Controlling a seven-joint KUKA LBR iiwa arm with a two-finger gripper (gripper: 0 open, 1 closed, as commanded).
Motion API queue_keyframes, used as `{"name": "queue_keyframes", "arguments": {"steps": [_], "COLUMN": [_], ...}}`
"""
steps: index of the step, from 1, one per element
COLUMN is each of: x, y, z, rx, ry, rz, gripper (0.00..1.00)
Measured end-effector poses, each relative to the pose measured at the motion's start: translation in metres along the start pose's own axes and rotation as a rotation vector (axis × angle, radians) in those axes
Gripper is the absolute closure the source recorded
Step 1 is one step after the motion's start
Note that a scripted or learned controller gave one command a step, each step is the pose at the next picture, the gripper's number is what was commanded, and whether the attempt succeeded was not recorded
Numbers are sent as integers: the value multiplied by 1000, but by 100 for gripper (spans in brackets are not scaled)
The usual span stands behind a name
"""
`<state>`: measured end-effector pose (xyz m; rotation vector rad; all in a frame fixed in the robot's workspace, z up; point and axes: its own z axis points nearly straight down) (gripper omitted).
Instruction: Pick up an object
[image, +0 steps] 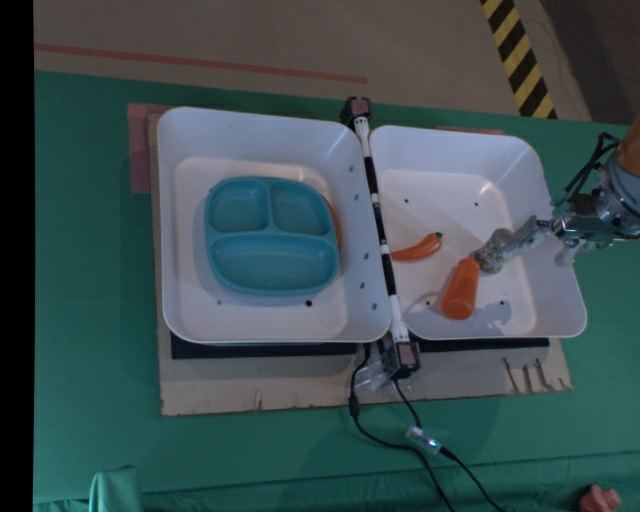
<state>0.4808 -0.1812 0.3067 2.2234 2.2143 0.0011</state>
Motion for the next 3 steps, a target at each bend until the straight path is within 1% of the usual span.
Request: {"name": "queue_keyframes", "arguments": {"steps": [1, 2, 3], "x": [66, 65, 110], "y": [34, 35, 19], "z": [105, 94, -77], "rx": [1, -5, -1], "ry": [1, -1, 1], "rz": [-1, 3, 0], "gripper": [0, 100, 100]}}
